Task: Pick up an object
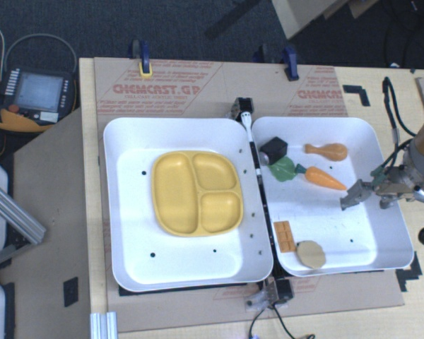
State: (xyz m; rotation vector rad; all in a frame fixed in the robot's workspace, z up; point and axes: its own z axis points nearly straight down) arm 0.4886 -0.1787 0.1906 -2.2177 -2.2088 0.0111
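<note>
Right bin stock and end effector position

Carrot (320, 178): orange toy body tapering to a point, green leafy top (283, 169) at its left end, lying in the upper middle of the right bin (389, 249). Beside it, a black block (273, 147) near the bin's upper left corner and a tan drumstick (327, 150) near its far edge. Orange waffle piece (285, 236) and beige round piece (311, 254) sit along the near left corner. Yellow divided plate (197, 192) fills the left bin (131, 260). End effector (355, 193) reaches in over the right bin's right edge, low, just right of the carrot's tip, nothing between its fingers; their spread cannot be told.

Grey metal gripper (355, 196), black cables
</note>
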